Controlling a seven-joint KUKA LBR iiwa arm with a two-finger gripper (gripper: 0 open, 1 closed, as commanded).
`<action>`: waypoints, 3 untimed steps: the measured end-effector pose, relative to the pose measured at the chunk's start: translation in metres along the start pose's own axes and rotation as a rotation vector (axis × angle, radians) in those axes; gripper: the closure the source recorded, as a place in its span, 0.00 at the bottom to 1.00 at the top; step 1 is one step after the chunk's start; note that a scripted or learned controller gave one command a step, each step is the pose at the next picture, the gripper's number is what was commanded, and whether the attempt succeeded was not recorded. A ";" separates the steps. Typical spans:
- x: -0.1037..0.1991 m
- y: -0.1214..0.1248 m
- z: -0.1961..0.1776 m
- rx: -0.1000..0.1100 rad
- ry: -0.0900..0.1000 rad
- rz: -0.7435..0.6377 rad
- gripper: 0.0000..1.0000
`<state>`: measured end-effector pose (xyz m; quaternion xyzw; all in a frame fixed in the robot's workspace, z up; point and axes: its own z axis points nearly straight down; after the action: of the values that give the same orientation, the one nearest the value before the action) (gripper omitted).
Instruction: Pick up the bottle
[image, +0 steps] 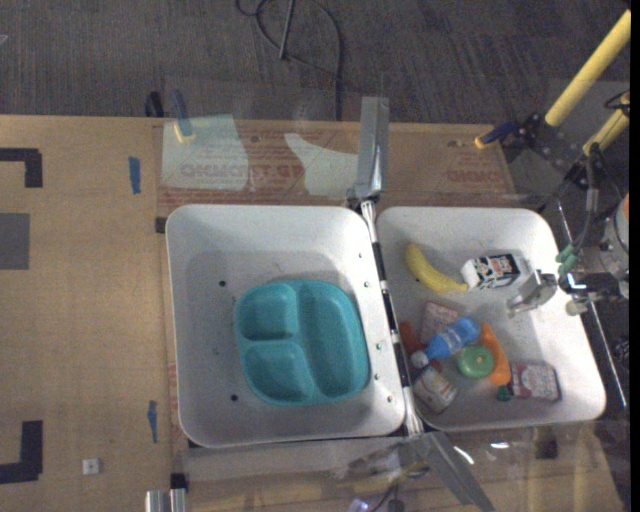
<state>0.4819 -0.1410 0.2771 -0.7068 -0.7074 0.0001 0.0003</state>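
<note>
I see the blue bottle (452, 336) lying tilted in the right bin (575, 345), below the banana (433, 270), crowded against a green lid (476, 363) and orange carrot (496, 360). My gripper (540, 292) hovers beside the milk carton (494, 270), right of the banana; its finger spacing I cannot tell.

Grey metal claw (530, 292), green cable, pale wrist at right edge.
</note>
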 end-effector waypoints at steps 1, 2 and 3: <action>0.012 0.033 0.121 0.000 0.001 -0.439 0.00; 0.029 0.029 0.152 -0.036 -0.008 -0.295 0.00; 0.033 0.034 0.154 -0.057 -0.007 -0.261 0.00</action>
<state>0.5154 -0.1081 0.1227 -0.6083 -0.7932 -0.0174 -0.0223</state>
